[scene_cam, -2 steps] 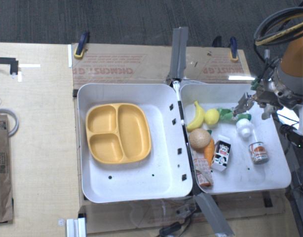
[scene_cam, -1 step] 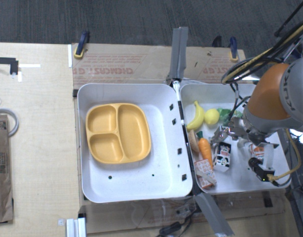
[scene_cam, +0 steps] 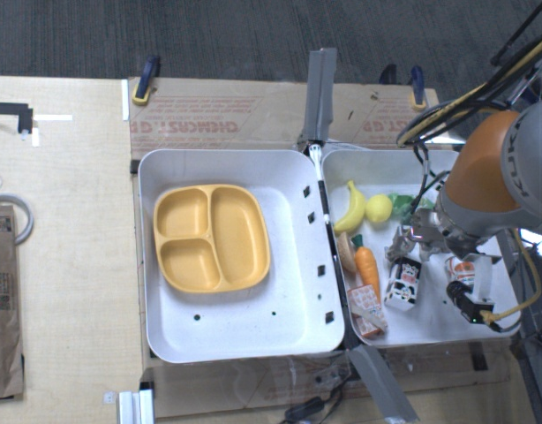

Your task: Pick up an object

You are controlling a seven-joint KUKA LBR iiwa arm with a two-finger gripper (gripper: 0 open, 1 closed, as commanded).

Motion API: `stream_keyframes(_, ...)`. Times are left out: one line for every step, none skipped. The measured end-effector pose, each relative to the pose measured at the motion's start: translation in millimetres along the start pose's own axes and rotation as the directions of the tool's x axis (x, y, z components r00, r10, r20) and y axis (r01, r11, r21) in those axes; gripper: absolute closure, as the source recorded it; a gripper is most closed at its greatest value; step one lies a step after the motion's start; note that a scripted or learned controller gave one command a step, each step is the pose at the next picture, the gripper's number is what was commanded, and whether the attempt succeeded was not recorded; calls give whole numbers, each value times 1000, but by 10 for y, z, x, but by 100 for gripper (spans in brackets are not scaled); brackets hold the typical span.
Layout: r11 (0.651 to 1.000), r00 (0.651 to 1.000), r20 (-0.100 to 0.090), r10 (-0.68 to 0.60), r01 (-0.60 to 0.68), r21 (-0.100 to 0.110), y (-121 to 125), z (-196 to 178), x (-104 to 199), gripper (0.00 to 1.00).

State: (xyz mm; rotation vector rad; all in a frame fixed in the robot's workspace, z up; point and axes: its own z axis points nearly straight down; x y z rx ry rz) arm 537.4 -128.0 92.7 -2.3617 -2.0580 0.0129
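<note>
In the right bin (scene_cam: 430, 325) lie a banana (scene_cam: 350, 208), a yellow lemon (scene_cam: 378, 208), a green item (scene_cam: 403, 206), an orange carrot (scene_cam: 367, 270), a small black-and-white carton (scene_cam: 402, 283), a red-and-white packet (scene_cam: 366, 312) and a red-and-white can (scene_cam: 462, 269). My gripper (scene_cam: 410, 241) hangs low over the bin's middle, just above the carton and right of the carrot. The arm's orange band (scene_cam: 481, 170) and wrist cover the bin's far right part.
The left bin (scene_cam: 165, 325) holds a yellow three-section plate (scene_cam: 212, 237). A grey divider bar (scene_cam: 320, 87) runs between the bins at the back. Cables (scene_cam: 483, 312) trail along the right bin's right side. A brown paper bag (scene_cam: 2, 299) lies on the far left bench.
</note>
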Motion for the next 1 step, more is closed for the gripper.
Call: stream_keyframes(1000, 1000, 3, 11, -11, -6, 418, -953, 802, 100)
